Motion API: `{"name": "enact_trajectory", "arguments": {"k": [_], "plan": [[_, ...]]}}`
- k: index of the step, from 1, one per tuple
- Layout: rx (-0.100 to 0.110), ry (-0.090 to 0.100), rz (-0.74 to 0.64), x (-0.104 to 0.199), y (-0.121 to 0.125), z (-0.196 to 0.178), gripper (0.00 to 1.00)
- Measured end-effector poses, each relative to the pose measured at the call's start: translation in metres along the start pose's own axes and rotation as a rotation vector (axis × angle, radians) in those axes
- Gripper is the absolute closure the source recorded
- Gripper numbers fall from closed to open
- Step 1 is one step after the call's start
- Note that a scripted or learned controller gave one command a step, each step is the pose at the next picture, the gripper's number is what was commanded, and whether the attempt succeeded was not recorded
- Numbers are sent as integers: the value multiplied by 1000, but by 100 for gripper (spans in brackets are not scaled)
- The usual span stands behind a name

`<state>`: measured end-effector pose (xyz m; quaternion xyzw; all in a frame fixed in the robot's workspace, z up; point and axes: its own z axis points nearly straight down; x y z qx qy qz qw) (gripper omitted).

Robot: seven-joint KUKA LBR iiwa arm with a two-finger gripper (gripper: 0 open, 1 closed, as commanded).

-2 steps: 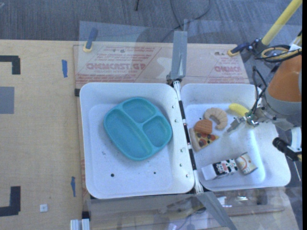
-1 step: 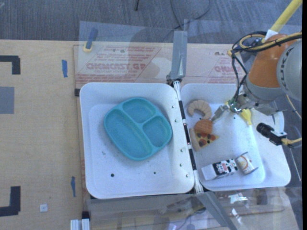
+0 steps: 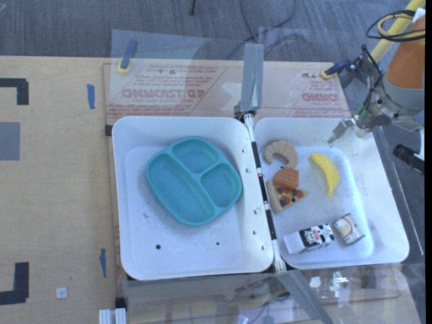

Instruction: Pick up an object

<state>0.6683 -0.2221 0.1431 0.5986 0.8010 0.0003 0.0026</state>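
My gripper (image 3: 349,131) hangs over the far right corner of the right bin (image 3: 378,201), open, with nothing between its fingers. Below and left of it a yellow banana (image 3: 326,172) lies in that bin. A brown croissant (image 3: 280,152) sits near the bin's far left. An orange waffle-like piece (image 3: 286,178) and a pizza slice (image 3: 287,196) lie just in front of the croissant. Near the front edge are a small black-and-white carton (image 3: 308,237) on its side and a small can (image 3: 348,229).
The left bin (image 3: 128,181) holds a teal divided plate (image 3: 194,179). A raised divider (image 3: 260,194) separates the two bins. Clear plastic sheets and a cardboard panel (image 3: 175,86) lie behind the bins. Cables and a yellow hose (image 3: 395,29) trail by the arm at the upper right.
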Motion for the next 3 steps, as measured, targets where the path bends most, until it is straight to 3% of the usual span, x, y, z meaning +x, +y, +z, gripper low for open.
{"name": "enact_trajectory", "arguments": {"k": [1, 2, 3], "plan": [[-3, -1, 7, 55, -30, 55, 0], [-8, -4, 6, 54, -29, 43, 100], [2, 2, 154, 109, -24, -62, 100]]}}
